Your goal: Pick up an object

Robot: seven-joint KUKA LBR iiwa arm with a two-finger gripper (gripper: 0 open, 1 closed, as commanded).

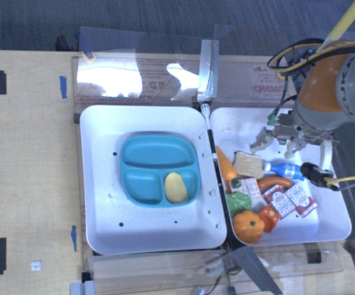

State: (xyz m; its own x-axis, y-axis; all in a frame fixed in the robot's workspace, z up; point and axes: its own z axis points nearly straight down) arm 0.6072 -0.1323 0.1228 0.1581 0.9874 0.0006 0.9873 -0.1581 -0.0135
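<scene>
My gripper (280, 142) hangs over the back part of the right bin (334, 223), its fingers spread open with nothing between them. Just below it lie a slice of toast (248, 164) and a blue-capped small bottle (285, 169). Further forward sit a carrot (225, 163), a red sausage (274, 182), ketchup packets (286, 200), a green vegetable (238, 200) and an orange pumpkin-like fruit (249, 224). In the left bin (97, 183) a blue divided plate (159, 168) holds a yellow potato-like piece (176, 187).
The arm's grey body with its orange band (322, 88) and cables fills the upper right. A metal divider post (208, 72) stands behind the seam between bins. Wooden benchtop (23, 183) stretches to the left.
</scene>
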